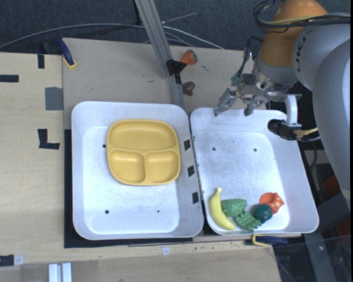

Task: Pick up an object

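We see the gripper (231, 109) hanging over the far rim of the right bin (294, 175), its two fingers (221, 106) spread apart with nothing between them. The grey arm (323, 51) with its orange band (288, 31) comes in from the right edge, above the bin's far right corner. The objects to pick lie well apart from the gripper, bunched in the near corner of the right bin: a yellow banana (218, 210) curving along the near left, a green leafy toy vegetable (234, 205) just beside it, another green piece (246, 220) at the near rim, a dark green round item (262, 212), and a red-orange one (272, 200) touching it on the right. In the left bin (85, 175) we find a yellow divided plate (143, 151) with three compartments, resting toward the far side.
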### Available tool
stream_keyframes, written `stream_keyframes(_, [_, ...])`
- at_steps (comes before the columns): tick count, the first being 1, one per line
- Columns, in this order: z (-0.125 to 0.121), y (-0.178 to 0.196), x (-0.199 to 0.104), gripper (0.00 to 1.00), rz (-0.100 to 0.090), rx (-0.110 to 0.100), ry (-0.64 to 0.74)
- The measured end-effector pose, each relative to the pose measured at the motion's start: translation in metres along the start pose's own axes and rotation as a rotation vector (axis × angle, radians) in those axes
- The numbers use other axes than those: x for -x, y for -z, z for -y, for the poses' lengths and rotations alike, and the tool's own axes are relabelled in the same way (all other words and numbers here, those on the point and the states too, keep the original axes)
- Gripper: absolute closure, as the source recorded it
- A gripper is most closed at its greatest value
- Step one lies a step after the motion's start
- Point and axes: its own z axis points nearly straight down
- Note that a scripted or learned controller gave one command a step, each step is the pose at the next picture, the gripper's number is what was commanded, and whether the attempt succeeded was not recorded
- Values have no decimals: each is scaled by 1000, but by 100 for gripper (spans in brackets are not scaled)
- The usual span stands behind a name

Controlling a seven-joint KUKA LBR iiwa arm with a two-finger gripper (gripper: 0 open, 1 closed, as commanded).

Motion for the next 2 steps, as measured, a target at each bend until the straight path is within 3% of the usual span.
stream_keyframes(1, [0,0,0,0,1,0,0])
stream_keyframes(2, [10,-51,-5,0,1,-5,-1])
